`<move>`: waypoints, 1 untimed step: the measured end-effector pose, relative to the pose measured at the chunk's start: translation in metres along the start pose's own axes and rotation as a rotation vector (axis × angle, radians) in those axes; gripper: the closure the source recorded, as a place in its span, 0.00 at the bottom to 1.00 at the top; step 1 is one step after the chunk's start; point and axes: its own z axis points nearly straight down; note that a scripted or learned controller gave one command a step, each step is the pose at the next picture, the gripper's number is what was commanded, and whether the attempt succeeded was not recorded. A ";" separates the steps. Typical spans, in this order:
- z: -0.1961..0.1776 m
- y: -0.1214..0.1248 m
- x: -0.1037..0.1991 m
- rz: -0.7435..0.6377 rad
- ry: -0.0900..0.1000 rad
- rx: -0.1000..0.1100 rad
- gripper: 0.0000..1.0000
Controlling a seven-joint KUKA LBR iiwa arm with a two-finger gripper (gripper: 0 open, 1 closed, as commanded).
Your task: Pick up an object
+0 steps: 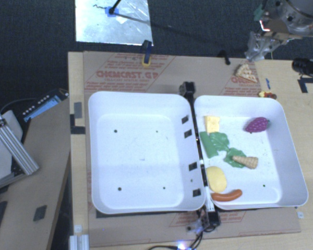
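Up high, my end effector (pixel 256 50) above pizza slice (pixel 246 73) on tabletop (pixel 198 69); grip state unclear; grapes (pixel 256 124) in right bin (pixel 292 155).

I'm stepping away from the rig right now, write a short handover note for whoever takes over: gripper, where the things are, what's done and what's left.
Gripper: up beyond the far right corner of the right bin, over the bench, above a pizza slice lying outside the bins. Nothing visible between its fingers; open or shut can't be told.
Right bin holds: purple grapes, yellow cheese piece, green leaf, ice cream cone, yellow potato, sausage.
Left bin: nothing to pick there.
Done: no object picked up yet.
Left: grasp one object and lift it.
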 end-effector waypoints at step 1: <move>0.023 0.000 -0.074 -0.001 0.001 0.003 1.00</move>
